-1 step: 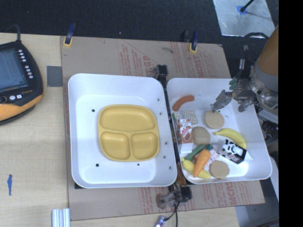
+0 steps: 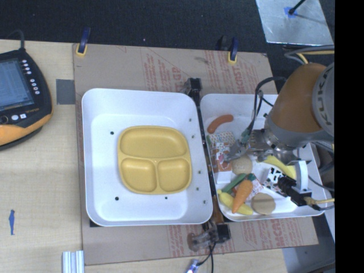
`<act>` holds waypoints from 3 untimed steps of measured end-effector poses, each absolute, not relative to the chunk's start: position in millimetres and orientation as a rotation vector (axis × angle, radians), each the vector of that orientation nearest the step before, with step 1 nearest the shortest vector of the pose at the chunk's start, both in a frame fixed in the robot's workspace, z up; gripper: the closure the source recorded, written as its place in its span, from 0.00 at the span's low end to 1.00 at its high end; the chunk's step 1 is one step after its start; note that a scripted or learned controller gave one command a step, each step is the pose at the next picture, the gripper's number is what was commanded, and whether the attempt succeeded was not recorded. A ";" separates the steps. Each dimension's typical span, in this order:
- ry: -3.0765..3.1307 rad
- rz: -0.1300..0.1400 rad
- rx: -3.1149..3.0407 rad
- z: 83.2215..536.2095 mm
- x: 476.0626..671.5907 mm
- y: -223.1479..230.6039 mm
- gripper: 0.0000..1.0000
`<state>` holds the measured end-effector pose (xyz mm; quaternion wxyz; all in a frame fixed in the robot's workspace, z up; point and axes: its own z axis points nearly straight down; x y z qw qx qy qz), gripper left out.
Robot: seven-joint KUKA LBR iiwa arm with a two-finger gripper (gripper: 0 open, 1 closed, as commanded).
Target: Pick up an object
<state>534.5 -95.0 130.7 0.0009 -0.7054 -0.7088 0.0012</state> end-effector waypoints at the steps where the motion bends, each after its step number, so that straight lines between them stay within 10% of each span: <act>1: -2.232 -0.005 -2.220 111.7 568.6 -104.0 0.00; 2: -2.198 0.050 -2.166 106.1 639.9 -102.7 0.00; 3: -2.224 0.001 -2.220 173.8 655.7 -163.0 0.00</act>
